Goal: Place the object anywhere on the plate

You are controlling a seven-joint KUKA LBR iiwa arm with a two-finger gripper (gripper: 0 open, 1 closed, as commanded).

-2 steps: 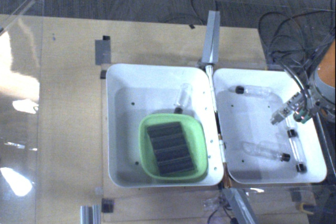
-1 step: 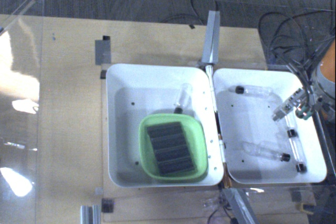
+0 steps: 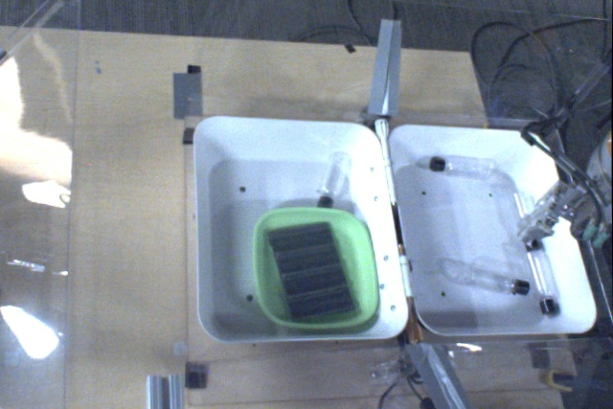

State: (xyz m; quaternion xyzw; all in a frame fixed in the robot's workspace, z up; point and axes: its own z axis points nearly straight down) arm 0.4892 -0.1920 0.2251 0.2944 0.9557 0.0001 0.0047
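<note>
Clear tube (image 3: 476, 275) lies near, left of end effector (image 3: 538, 223); its state unclear

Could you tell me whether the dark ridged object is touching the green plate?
Touching: the camera view shows the dark ridged object lying flat inside the green plate, resting on it.

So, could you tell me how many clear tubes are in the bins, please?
4, perhaps more hidden. One tube lies in the left bin behind the plate. The right bin holds three: back, front and right wall.
</note>
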